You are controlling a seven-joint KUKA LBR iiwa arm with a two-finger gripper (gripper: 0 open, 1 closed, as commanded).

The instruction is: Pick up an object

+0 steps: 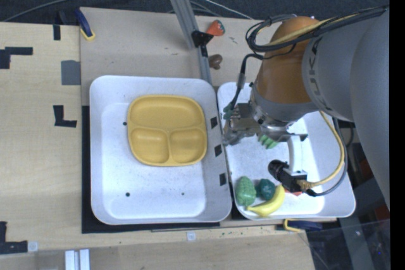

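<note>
Objects to pick, a banana, a green piece and a teal piece, lie at the right bin's near edge. Farther in, the tool hovers; its grip is unclear. Nothing looks lifted yet.

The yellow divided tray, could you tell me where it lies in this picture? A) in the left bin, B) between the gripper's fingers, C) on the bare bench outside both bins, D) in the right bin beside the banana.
A: the yellow divided tray lies flat on the floor of the left bin, while the banana lies in the right bin under the arm.
</note>
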